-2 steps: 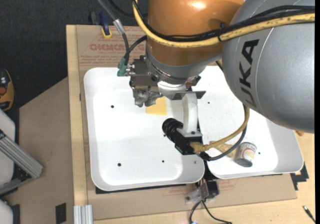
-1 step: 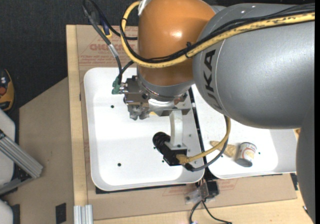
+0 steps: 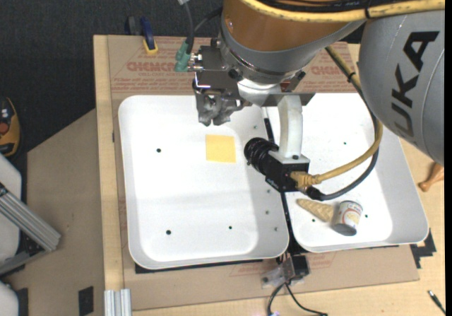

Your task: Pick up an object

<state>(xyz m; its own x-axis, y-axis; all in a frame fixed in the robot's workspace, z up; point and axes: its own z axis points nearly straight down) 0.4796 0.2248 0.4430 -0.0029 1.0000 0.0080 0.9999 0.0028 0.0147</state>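
Observation:
A flat yellow square piece [image 3: 220, 148] lies in the left white bin [image 3: 141, 187], toward its right side. My gripper [image 3: 214, 112] hangs over the far part of that bin, just above and slightly left of the yellow piece, apart from it. In the right white bin [image 3: 395, 180], near the front, lie a tan cone-shaped object [image 3: 313, 208] and a small round can [image 3: 348, 216] side by side. The arm's large orange and grey body covers the far parts of both bins.
A black cable sleeve [image 3: 270, 162] and a tan hose [image 3: 353, 166] hang from the arm across the ridge between the bins. The bins rest on a brown board [image 3: 106, 95]. A blue-and-yellow clamp [image 3: 147, 35] sits at the board's far left edge.

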